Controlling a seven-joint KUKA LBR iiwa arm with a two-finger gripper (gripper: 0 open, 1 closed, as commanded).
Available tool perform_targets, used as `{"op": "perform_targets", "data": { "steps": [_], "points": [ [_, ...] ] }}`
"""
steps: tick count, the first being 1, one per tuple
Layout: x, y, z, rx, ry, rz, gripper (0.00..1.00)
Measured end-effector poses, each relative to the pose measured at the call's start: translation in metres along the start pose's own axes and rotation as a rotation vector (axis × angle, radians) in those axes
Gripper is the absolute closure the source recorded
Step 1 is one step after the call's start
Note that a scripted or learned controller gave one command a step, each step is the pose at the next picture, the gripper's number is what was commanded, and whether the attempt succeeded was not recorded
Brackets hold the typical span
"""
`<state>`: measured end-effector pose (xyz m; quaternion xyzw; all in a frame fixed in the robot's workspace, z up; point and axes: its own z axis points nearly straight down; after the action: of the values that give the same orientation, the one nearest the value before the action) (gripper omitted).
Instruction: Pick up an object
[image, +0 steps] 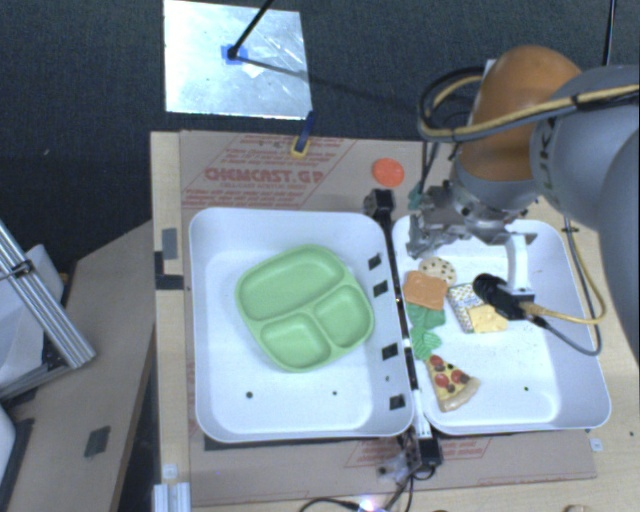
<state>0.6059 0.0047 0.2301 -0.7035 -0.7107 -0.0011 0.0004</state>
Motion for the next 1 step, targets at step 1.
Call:
{"op": "perform_targets", "data": {
  "steps": [1],
  "points": [
    [0.0573,-0.0187,-0.0011,0.001,0.001,0.0,1.0]
  ]
}}
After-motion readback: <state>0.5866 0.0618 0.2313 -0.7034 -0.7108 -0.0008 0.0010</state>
